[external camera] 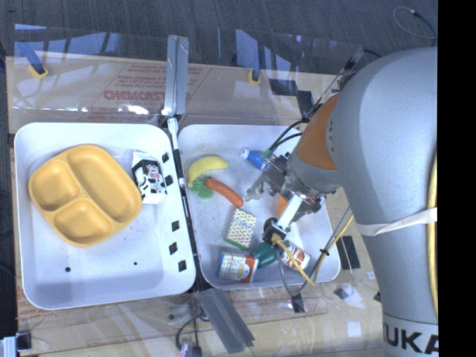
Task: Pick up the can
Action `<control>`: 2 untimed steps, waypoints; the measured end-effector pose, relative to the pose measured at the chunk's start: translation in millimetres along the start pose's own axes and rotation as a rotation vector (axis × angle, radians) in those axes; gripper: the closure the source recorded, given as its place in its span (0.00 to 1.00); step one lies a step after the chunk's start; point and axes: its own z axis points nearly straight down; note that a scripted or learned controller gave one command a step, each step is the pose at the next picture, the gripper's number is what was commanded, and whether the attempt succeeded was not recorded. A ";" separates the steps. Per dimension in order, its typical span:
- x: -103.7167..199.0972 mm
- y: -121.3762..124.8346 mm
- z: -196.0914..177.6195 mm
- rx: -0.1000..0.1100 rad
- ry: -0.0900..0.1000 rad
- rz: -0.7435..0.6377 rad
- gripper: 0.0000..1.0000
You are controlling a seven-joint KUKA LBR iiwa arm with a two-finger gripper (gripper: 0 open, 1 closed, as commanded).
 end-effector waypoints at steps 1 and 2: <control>-35.7 -44.9 3.1 -0.020 0.024 0.077 0.00; -1.5 -24.7 10.8 -0.002 0.002 0.070 0.00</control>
